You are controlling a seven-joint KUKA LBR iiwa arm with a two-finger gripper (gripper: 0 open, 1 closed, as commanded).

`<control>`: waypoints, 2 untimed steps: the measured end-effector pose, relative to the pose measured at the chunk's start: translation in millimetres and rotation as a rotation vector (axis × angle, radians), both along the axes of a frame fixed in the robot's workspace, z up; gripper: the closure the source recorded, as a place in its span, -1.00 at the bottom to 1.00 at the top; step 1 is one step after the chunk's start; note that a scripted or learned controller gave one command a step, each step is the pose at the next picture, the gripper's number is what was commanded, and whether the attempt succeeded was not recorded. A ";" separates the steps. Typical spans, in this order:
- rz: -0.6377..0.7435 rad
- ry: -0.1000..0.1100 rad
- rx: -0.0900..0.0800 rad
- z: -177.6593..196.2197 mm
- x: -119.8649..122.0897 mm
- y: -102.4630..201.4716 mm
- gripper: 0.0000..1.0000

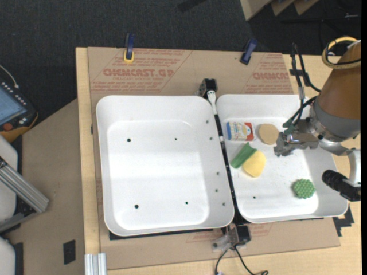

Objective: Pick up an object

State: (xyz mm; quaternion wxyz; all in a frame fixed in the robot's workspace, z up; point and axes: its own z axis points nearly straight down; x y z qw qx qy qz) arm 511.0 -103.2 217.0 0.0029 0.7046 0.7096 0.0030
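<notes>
Right bin (275, 211) edge beside gripper (282, 146), lemon (254, 164)

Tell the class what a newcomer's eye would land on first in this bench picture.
First, the grey-and-orange arm reaching in from the right, its gripper low over the right bin. Next, the bright cluster there: a yellow lemon-like piece touching a green strip, and a knobbly green ball apart near the front.

Cardboard-covered bench (172, 67) with two white bins (114, 113) (252, 211) side by side.
</notes>
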 end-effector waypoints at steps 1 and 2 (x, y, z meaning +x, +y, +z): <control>-0.012 0.006 -0.003 -14.1 -6.8 -85.9 1.00; 0.000 0.001 0.000 43.1 -2.8 -12.8 1.00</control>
